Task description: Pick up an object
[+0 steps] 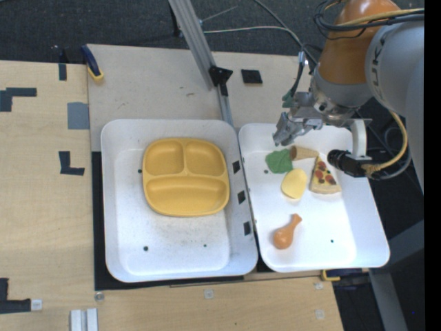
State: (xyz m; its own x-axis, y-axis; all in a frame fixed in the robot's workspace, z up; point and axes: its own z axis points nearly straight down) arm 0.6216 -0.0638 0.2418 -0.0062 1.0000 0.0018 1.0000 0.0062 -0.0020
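Observation:
In the right bin point(358, 247) lie a green leafy toy point(279, 161), a pale yellow piece point(294, 183), a pizza slice point(324, 176), a small cone-shaped piece point(302, 152) and an orange drumstick point(286, 232). My gripper point(284, 136) hangs over the bin's far left part, just above the green toy and next to the cone piece. Nothing shows between its fingers.
The left bin point(124, 219) holds a yellow divided plate point(185, 176). A slanted metal pole point(200, 40) crosses behind the bins. The arm's grey body and orange band point(358, 33) fill the upper right, with black cables point(372, 164) hanging near the pizza slice.

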